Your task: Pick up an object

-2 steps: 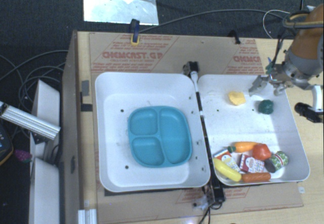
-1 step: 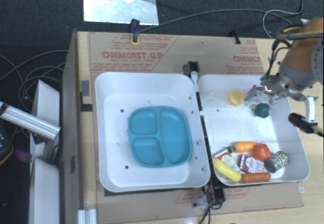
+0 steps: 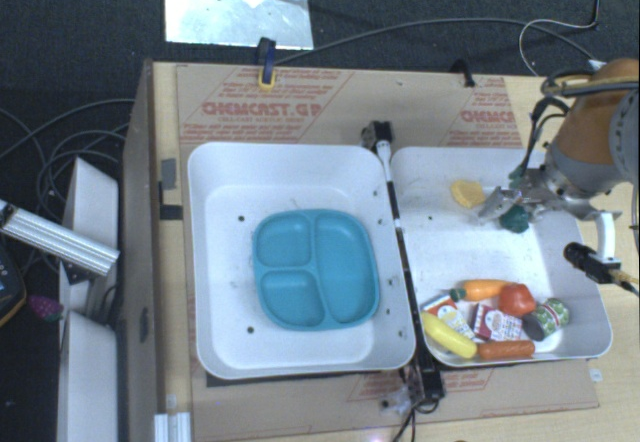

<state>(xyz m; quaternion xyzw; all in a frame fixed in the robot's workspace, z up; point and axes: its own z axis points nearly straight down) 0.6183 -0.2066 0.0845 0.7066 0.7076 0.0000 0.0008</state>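
Nearest the camera, in the front corner of the right bin (image 3: 560, 260), a heap of toy food lies packed together: a yellow banana (image 3: 447, 333), an orange carrot (image 3: 505, 350), a red tomato (image 3: 517, 299), a small red-and-white carton (image 3: 489, 321), a green-and-white piece (image 3: 556, 312), and a longer orange piece (image 3: 482, 288) along the back of the pile. To the left, the left bin (image 3: 220, 230) carries a blue divided plate (image 3: 316, 266) with three compartments, lying flat near the bin's middle. Further back in the right bin, a yellow round piece (image 3: 466, 194) rests alone on the white floor, just beside the claw (image 3: 500, 204). The claw hangs low over the bin, its metal fingers (image 3: 494, 200) pointing left toward the yellow piece; whether they are spread or pressed together cannot be told. A dark teal object (image 3: 516, 221) sits right beneath the wrist, touching or nearly touching it. Behind, the grey arm (image 3: 595, 145) with its orange band enters from the right, above the bench (image 3: 300, 100).
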